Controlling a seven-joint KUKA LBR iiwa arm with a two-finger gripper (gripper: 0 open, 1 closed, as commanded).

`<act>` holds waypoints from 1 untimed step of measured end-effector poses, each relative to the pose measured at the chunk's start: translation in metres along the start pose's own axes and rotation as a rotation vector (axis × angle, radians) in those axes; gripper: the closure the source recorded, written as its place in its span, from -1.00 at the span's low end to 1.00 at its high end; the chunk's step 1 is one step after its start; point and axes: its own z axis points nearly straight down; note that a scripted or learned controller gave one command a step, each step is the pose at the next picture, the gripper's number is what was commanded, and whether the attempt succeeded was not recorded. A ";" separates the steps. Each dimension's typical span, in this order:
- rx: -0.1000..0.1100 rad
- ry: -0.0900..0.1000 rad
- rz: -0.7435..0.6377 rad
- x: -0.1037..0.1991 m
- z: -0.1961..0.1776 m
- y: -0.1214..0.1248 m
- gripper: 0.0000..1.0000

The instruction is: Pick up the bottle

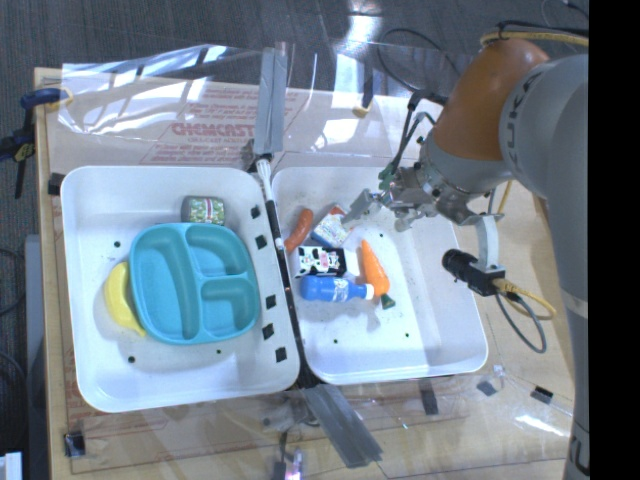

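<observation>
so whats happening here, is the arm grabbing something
Not yet. The grey arm's end effector hovers over the right bin, holding nothing. The blue bottle it is meant to pick up lies on its side there, between two carrots and beside a small cow-print carton. The left bin holds a blue divided tray.

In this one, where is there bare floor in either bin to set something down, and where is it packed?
Right bin: bare along the near and right sides, beyond the blue bottle and carrot. Its left part by the divider is crowded: bottle, carrot, a cow-print box, a second carrot. Left bin: the blue tray takes the middle; bare strips remain at the far left and near edge.
</observation>
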 end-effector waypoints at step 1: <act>-0.031 -0.002 0.132 0.020 0.101 -0.003 -1.00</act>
